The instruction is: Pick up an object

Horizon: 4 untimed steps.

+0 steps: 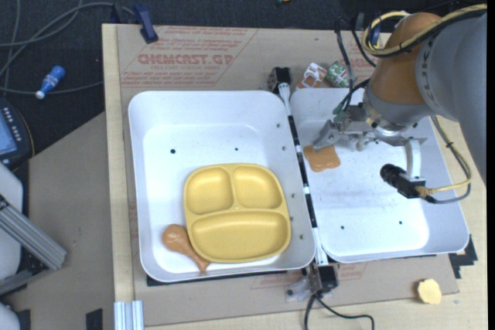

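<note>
A flat orange-brown toy slice (322, 158) lies at the left edge of the right bin (387, 232), close to the divider. My gripper (331, 137) hangs low just above and to the right of it, its tip right at the slice's upper edge; whether it touches is unclear. The left bin (155, 127) holds a yellow divided plate (234, 211), and an orange toy drumstick (182, 242) lies against the plate's lower left rim.
The grey arm with its orange band (402, 66) covers the right bin's upper right, with a black cable fitting (402, 180) below it. Small wrappers (325, 75) lie behind the bins, a yellow piece (428, 290) on the bench's front right and a blue clamp (144, 23) at the back left.
</note>
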Available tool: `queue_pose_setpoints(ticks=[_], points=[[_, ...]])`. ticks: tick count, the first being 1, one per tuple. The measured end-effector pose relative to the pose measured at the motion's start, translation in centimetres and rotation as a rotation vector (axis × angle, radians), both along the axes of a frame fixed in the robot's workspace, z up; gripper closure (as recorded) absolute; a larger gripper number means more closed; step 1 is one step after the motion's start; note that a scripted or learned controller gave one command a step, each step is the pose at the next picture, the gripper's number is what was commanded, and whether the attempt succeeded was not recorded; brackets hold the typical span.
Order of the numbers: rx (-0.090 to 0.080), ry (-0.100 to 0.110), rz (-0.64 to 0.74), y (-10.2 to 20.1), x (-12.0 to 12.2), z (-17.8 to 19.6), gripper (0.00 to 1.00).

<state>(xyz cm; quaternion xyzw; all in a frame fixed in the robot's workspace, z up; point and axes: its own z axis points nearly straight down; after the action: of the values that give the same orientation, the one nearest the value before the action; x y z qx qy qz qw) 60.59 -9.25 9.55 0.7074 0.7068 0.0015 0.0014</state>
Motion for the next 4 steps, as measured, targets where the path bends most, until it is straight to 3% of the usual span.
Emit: queue_pose_setpoints(ticks=[1,2,3,4], points=[[-0.001,0.003,0.000,-1.8,0.5,-1.1,0.00],[-0.001,-0.006,0.005,0.2,6.3,2.2,0.00],[0.001,0.011,-0.001,-0.1,2.1,-1.3,0.00],[0.000,0.007,0.000,-0.3,0.0,-1.0,0.00]])
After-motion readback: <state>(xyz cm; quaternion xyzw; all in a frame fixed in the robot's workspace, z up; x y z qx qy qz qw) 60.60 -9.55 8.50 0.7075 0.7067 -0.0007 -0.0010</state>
